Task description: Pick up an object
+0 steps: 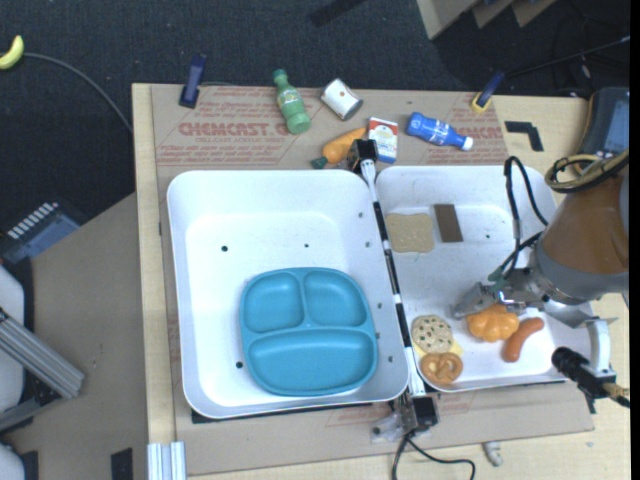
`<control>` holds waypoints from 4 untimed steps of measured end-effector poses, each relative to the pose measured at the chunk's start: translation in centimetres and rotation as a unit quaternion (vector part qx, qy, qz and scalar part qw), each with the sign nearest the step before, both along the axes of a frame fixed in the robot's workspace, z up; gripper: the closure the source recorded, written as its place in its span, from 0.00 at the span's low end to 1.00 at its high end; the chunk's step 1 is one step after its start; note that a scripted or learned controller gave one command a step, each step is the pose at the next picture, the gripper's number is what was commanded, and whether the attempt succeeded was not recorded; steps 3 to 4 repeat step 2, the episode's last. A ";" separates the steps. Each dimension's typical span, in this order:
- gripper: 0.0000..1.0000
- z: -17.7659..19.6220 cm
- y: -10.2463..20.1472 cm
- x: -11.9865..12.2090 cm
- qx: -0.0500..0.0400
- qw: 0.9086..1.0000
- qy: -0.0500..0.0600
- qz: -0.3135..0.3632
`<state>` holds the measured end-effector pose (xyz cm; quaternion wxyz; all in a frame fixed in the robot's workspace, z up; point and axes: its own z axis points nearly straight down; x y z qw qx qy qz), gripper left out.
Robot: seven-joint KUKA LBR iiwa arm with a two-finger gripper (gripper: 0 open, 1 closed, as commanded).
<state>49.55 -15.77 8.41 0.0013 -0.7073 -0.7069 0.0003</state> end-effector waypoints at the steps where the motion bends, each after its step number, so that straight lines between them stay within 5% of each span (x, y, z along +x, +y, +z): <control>1: 1.00 1.0 0.0 0.1 -0.001 1.000 -0.001 0.000; 2: 1.00 10.5 6.1 1.5 0.000 1.000 -0.002 0.001; 4: 1.00 10.5 6.1 1.5 0.000 1.000 -0.002 0.001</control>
